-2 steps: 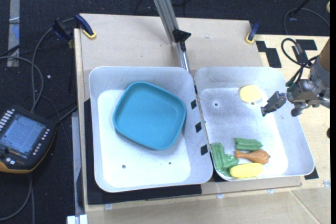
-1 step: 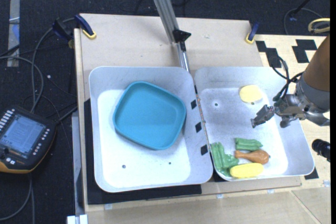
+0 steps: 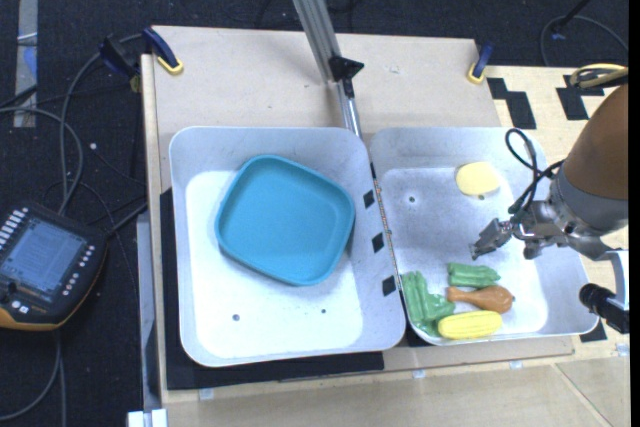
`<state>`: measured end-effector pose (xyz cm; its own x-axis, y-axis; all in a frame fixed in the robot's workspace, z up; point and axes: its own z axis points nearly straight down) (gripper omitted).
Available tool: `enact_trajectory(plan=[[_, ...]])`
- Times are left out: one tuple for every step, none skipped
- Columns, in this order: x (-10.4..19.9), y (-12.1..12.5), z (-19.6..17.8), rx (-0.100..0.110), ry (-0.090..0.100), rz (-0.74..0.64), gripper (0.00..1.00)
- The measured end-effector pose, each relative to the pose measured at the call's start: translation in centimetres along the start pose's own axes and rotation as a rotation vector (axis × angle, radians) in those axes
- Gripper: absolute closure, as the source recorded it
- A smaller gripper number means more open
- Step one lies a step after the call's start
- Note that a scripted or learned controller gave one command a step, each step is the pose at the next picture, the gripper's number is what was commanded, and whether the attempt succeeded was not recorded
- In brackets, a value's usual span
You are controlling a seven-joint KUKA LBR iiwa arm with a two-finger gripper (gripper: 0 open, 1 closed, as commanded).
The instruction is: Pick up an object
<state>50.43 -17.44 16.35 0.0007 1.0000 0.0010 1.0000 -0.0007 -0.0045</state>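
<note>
My gripper (image 3: 490, 242) hangs over the right bin (image 3: 420, 155), just above and left of a small green toy (image 3: 473, 273). Nothing shows between its fingers. Below it lie a brown drumstick (image 3: 482, 296), a yellow corn cob (image 3: 470, 324) and a green pepper-like toy (image 3: 421, 300), all crowded in the bin's front right corner. A pale yellow round piece (image 3: 478, 178) rests alone near the bin's back right. The grey arm (image 3: 598, 177) with its orange band comes in from the right edge.
A blue square plate (image 3: 285, 218) lies tilted in the left bin (image 3: 200, 315). A metal pole (image 3: 310, 0) slants down to the divide between the bins. A teach pendant (image 3: 45, 265) and cables lie on the floor at left.
</note>
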Motion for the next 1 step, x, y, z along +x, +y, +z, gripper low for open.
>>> enact_trajectory(plan=[[0.54, -0.49, 4.47, 0.000, 0.000, -0.001, 0.00]])
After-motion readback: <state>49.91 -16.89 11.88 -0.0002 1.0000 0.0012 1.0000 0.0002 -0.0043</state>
